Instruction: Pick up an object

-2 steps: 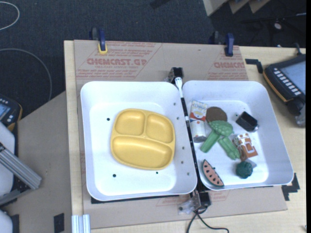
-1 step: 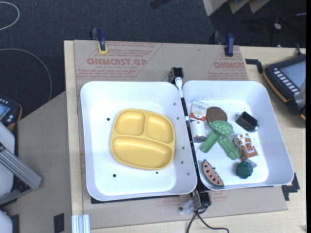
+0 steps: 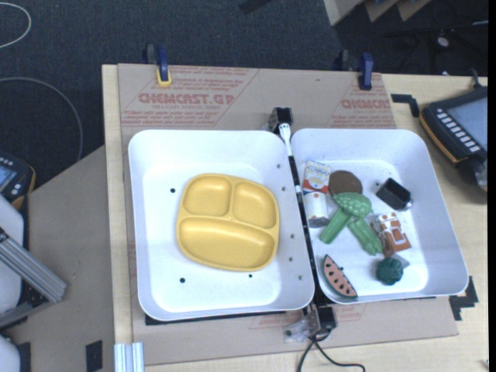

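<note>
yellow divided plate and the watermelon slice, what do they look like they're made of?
Yellow divided plate: looks like moulded plastic with a smooth, semi-gloss finish; soft highlights along the compartment ridges and one uniform colour point to that. Watermelon slice: probably a toy, plastic or rubber, with a matte look; flat red face, dark seed marks and a green rim. It is too small to tell hard from soft.

Robot gear-wise, there's the control pendant (image 3: 462,129) just right of the right bin (image 3: 438,231). It's a dark grey slab with a chunky yellow-orange rim and rows of tiny light buttons.
</note>
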{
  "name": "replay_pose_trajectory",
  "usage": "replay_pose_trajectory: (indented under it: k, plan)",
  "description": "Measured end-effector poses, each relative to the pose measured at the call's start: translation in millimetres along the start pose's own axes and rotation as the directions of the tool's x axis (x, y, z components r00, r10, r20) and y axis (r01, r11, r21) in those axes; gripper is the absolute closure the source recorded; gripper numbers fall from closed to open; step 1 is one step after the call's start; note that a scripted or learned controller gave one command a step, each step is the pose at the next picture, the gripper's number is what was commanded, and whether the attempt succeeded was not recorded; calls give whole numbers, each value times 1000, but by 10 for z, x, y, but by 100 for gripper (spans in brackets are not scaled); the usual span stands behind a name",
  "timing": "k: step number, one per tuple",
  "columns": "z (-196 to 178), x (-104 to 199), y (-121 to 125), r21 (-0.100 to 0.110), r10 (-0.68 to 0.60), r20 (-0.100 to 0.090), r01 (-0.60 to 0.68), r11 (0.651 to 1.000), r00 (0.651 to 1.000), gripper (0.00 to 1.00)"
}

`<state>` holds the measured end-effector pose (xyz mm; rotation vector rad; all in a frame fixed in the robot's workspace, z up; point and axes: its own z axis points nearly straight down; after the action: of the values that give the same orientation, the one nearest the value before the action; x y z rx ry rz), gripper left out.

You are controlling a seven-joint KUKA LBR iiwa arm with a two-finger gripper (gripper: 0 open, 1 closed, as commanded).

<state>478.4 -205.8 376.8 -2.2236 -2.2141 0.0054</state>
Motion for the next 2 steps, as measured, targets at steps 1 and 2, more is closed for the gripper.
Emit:
replay_pose_trajectory:
  k: [1, 2]
  plan:
    - [2045, -176, -12, 10, -1, -6, 2, 1000, 1000, 100]
    - [668, 810, 81, -21, -17, 0, 17, 1000, 1000, 100]
